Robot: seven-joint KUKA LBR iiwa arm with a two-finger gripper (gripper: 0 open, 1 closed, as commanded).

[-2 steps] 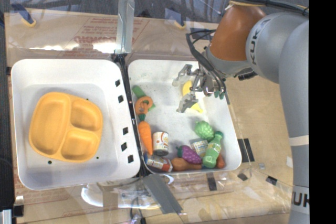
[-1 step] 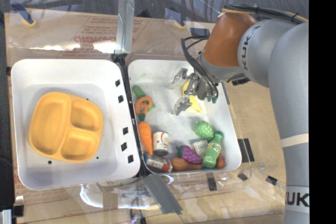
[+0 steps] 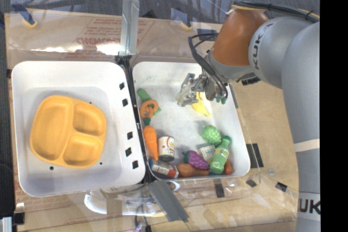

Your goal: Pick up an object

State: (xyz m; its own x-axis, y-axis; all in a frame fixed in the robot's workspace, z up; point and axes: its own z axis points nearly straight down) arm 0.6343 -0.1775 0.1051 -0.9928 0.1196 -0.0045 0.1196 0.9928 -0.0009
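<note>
Two shallow white plastic bins sit side by side on the table, as I see them from my remote station. Left bin (image 3: 22, 133): one yellow-orange plastic plate with three compartments (image 3: 68, 131), lying flat near its middle. Right bin (image 3: 163, 70): the grey arm with the orange band (image 3: 239, 35) reaches in from the right, and its metal gripper (image 3: 190, 92) hangs low over the upper middle of this bin. Just beside the gripper, on its right, lies a small yellow toy banana (image 3: 202, 108); I cannot tell whether they touch. I cannot tell whether the fingers are released or clenched, and I see nothing held between them. Along the left wall: a green and orange toy vegetable (image 3: 148, 106), then an orange toy carrot (image 3: 150, 141). Along the bottom edge: a small white can with a red label (image 3: 167, 148), a dark can lying on its side (image 3: 163, 169), a purple toy grape bunch (image 3: 198, 160), a green plastic bottle (image 3: 220, 156), a green knobbly toy fruit (image 3: 211, 133) above it. These lower items crowd together, several touching.
</note>
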